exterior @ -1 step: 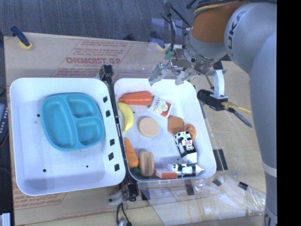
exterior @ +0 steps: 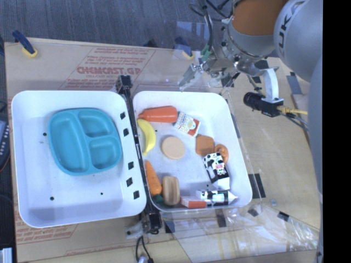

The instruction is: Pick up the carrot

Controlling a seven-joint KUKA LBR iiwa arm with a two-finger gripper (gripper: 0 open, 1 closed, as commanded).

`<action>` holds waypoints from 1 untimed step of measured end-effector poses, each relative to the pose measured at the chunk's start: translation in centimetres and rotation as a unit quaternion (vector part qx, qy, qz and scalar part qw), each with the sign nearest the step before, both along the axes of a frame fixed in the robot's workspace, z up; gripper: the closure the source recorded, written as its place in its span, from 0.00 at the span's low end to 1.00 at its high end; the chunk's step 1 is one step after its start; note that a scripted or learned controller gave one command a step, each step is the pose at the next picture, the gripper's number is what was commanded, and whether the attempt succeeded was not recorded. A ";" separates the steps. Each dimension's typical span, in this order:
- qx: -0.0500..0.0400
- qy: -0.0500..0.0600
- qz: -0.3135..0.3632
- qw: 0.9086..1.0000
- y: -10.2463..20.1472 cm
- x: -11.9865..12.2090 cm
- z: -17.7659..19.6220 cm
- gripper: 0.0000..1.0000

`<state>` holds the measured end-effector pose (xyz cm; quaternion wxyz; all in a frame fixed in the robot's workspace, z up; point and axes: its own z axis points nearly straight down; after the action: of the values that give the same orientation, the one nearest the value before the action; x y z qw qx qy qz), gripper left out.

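The carrot [exterior: 152, 178], a short orange tapered piece, lies in the right bin [exterior: 237, 141] against its left wall, near the front. Its tip points toward the banana [exterior: 147, 136]. My gripper [exterior: 204, 74] hangs above the back edge of the right bin, well behind the carrot and to its right. Its two fingers [exterior: 188, 76] are spread apart with nothing between them.
A tan bun [exterior: 170, 190] lies right beside the carrot. Also in the right bin: an orange-red sausage [exterior: 159, 114], a tan disc [exterior: 174, 147], a small packet [exterior: 187, 124], a brown piece [exterior: 204, 144], a cow-print carton [exterior: 216, 167] and a lying bottle [exterior: 215, 197]. The left bin [exterior: 27, 163] holds a blue divided plate [exterior: 85, 140].
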<state>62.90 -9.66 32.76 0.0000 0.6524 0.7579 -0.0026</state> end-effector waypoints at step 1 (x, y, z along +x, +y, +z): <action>-0.001 0.000 0.079 0.997 -1.0 2.1 4.3 0.00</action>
<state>65.00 -10.67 37.02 0.0004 0.5903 0.8072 -0.0031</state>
